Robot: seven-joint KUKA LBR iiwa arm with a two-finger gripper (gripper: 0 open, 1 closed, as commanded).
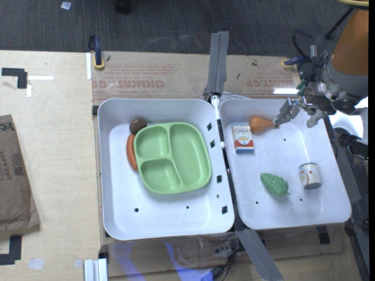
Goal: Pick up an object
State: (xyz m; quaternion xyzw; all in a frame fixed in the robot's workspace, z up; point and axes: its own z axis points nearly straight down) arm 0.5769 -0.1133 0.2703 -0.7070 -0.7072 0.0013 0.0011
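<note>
Orange pear-shaped object [261,123]: long axis near horizontal, narrow end pointing right toward gripper [299,113]. Located top of right bin [334,215], beside small carton [242,139]. Smooth, bulbous at left. Gripper fingers spread apart, gripping nothing; left fingertip just beside narrow end, contact indistinguishable. Arm [351,45] cut off at frame edge.

We look down at a slant from one fixed camera above the tabletop [53,86], far enough back to take in both white bins [117,215] side by side, with dark floor [176,10] beyond.
</note>
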